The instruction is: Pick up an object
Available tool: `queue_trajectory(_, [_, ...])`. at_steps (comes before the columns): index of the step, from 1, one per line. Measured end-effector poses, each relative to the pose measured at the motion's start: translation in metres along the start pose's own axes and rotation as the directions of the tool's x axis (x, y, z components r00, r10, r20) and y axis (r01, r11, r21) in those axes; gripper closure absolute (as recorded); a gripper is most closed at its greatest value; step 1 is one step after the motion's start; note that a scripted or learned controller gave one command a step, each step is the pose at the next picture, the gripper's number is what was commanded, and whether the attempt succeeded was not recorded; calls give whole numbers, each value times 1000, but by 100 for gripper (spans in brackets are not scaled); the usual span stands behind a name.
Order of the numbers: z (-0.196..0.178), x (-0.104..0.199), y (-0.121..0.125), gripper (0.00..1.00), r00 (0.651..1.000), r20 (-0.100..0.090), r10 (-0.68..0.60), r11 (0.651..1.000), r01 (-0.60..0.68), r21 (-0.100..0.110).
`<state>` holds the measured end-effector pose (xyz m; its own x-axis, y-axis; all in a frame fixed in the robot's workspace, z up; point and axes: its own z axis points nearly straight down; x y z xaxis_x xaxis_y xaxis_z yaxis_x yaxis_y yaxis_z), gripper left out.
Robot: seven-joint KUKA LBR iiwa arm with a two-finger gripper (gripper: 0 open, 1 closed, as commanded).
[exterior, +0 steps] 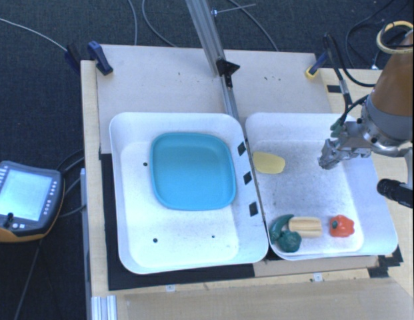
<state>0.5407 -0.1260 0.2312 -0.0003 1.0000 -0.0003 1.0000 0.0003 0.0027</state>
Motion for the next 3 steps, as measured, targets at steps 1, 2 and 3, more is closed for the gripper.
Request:
queue_trajectory(1, [-2, 43, -8, 100, 1000, -1, -3, 1000, 3, 2])
queue_trajectory(2, [-3, 99, -2, 100, 1000, -2, -5, 1000, 5, 2])
queue_trajectory(3, [5, 150, -2, 100, 1000, -2, -4, 1000, 4, 3])
